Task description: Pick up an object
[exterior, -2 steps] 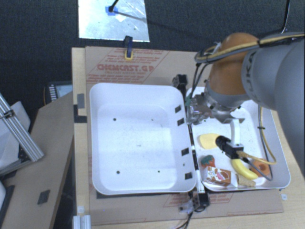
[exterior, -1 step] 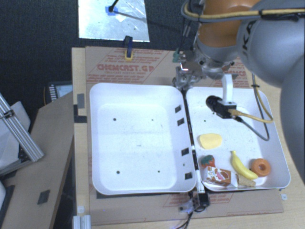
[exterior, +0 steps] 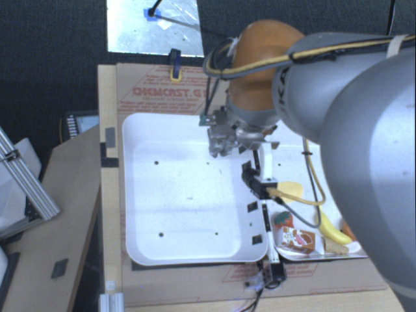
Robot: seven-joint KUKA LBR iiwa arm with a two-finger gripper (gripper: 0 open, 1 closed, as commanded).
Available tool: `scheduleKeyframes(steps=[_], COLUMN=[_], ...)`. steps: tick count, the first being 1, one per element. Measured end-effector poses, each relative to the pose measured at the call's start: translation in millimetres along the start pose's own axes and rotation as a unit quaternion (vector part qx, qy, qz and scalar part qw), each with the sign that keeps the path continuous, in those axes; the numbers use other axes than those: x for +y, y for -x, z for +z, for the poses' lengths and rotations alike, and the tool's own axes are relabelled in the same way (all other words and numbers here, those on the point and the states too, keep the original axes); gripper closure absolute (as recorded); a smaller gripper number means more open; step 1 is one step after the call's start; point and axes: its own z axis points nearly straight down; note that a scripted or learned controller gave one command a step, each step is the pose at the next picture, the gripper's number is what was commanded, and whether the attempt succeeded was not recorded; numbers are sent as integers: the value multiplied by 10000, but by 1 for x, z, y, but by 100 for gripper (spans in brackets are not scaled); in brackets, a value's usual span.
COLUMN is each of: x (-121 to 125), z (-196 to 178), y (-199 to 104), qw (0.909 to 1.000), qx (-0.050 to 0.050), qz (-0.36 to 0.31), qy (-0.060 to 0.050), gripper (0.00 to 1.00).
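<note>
Below gripper (exterior: 220,149), possibly banana (exterior: 333,231).

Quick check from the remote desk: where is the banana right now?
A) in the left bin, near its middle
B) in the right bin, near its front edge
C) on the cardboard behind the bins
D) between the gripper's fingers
B: the banana lies in the right bin near its front edge, beside a red-and-white packet, well clear of the gripper over the left bin.

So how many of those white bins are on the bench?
2. The left bin lies in open view; the right bin sits beside it, mostly covered by the arm, so its contents may be partly hidden.
</note>
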Motion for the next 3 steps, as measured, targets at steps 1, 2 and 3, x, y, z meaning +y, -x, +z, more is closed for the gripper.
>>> scheduleKeyframes(steps=[1, 2, 3], x=[-20, -18, 17], z=[29, 27, 128], y=[-68, -63, -108], qw=[10000, 10000, 10000], qx=[9, -2, -3], qz=[-12, 28, 6], qy=[15, 34, 17], gripper=[100, 0, 0])
